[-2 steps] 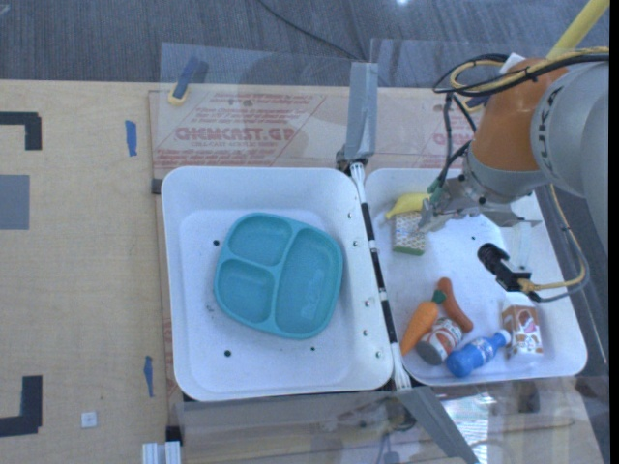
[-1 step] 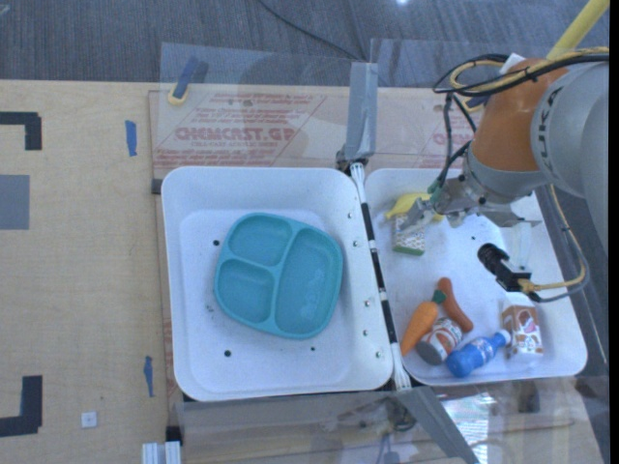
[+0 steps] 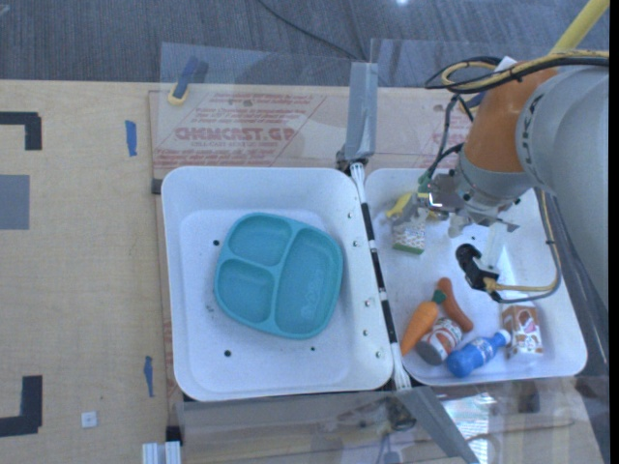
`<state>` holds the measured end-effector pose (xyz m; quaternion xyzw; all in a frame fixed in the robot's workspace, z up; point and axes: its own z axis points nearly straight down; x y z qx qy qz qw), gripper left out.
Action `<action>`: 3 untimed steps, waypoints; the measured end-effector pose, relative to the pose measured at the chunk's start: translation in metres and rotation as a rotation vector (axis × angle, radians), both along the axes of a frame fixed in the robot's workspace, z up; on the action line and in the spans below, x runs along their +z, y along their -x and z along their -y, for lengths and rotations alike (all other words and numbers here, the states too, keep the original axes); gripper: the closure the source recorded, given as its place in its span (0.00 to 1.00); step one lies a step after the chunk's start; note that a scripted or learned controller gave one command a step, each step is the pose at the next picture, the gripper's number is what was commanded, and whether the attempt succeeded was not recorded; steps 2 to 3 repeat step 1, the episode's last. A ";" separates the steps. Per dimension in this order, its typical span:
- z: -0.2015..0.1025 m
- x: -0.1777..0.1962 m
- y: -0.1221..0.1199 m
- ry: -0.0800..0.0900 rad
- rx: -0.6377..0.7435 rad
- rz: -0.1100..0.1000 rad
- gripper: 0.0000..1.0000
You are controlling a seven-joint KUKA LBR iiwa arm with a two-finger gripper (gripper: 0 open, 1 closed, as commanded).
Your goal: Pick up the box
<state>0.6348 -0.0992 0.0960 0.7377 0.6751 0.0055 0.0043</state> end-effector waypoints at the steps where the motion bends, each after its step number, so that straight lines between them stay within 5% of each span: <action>1: 0.001 0.031 0.029 -0.001 -0.170 -0.016 0.00; 3: 0.001 0.031 0.029 -0.001 -0.170 -0.016 0.00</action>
